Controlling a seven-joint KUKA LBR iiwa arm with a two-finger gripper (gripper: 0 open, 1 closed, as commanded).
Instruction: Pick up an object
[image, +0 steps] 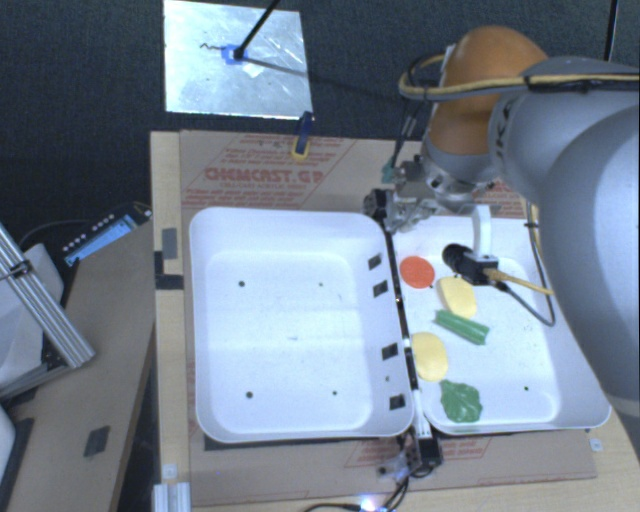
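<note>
1. Currently, the arm (560, 150) enters from the 3 o'clock side of the camera view, and its orange band (480, 85) sits at roughly 1 o'clock.
2. The gripper (405, 212) is positioned over the far end of the divide between the two bins, just at the 11 o'clock corner of the right bin (530, 400).
3. Gripper state: cannot be determined. The wrist body hides the claw, so its opening and any contents cannot be told.
4. The left bin (290, 320) lies at the 9 o'clock side of the right bin; the two touch along their shared edge.
5. Objects in the right bin, listed from far to near:
   - orange disc (417, 270), near the divide, just at 5 o'clock of the gripper;
   - pale yellow piece (458, 296), just at 4 o'clock of the disc;
   - green stick (461, 327), lying tilted, touching the near edge of the pale yellow piece;
   - yellow oval (430, 356), close to the divide;
   - green leafy piece (461, 401), at 5 o'clock of the oval, near the bin's front wall.
6. A black fitting (470, 262) with a yellow cable hangs beside the orange disc at its 3 o'clock.
</note>
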